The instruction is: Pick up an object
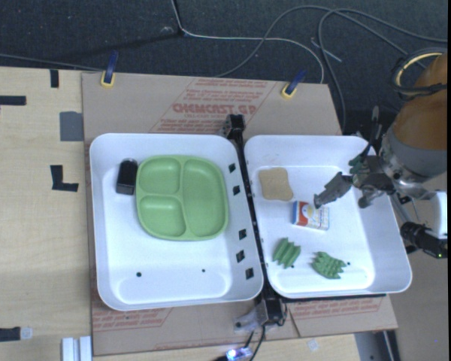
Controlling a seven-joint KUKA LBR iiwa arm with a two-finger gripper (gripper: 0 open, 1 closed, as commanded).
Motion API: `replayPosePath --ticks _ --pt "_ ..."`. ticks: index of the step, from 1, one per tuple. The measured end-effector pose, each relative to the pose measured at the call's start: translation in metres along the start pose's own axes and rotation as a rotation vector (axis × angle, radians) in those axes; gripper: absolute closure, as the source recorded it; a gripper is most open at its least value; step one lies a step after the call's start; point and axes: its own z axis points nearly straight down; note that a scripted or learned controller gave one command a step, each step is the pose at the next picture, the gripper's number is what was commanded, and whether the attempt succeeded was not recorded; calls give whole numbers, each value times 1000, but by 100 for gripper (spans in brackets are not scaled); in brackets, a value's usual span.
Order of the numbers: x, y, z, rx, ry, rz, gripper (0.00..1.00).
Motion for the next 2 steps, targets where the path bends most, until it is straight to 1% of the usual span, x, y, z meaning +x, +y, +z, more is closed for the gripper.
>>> replayPosePath --ticks 1,2 --pt "0 2 -6 -12 -2 -3 0" --pt "3 3 58 -5 -1 -3 0"
